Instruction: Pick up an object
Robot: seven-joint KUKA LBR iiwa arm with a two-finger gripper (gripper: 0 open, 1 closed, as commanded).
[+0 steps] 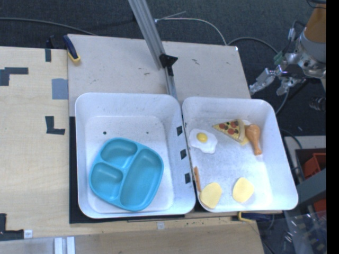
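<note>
The arm [318,23] is cut off by the top and right edges. The gripper [273,78] is too small for the finger position to be judged. A thin orange stick [196,178] is partly hidden behind the wall of the right bin [275,115].

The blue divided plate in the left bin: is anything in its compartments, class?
Empty. All three compartments of the blue divided plate show bare blue surface, with no food inside.
</note>
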